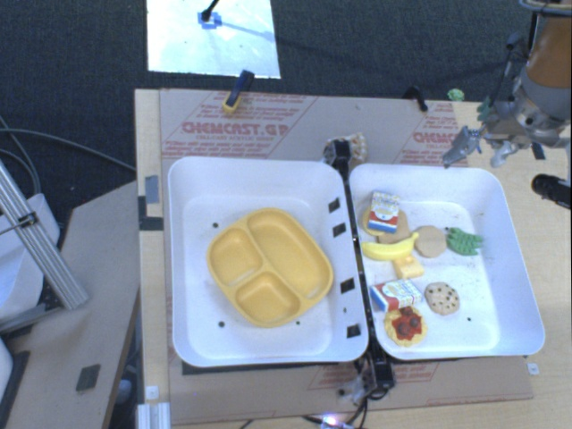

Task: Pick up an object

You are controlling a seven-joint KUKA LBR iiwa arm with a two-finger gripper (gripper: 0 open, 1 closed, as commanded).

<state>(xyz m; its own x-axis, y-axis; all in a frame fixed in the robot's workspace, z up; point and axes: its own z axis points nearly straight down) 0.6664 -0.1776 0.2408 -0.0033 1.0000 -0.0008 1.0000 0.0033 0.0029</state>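
The right bin (509,231) holds several toy foods: a red, white and blue carton (384,211), a banana (390,249), a tan round piece (431,241), a green leafy piece (464,239), a chocolate-chip cookie (441,298), a small boxed item (397,293) and a red-topped tart (407,325). My gripper (481,148) hangs above the bin's far right rim, over the cardboard. It is open, with nothing between its fingers. The orange-banded wrist (549,56) rises behind it.
The left bin (188,239) carries a yellow three-section plate (268,264). A black divider with clips (349,239) runs between the bins. A yellow-and-blue tool (238,91) lies on the cardboard at the back, and metal framing (36,239) stands at the left.
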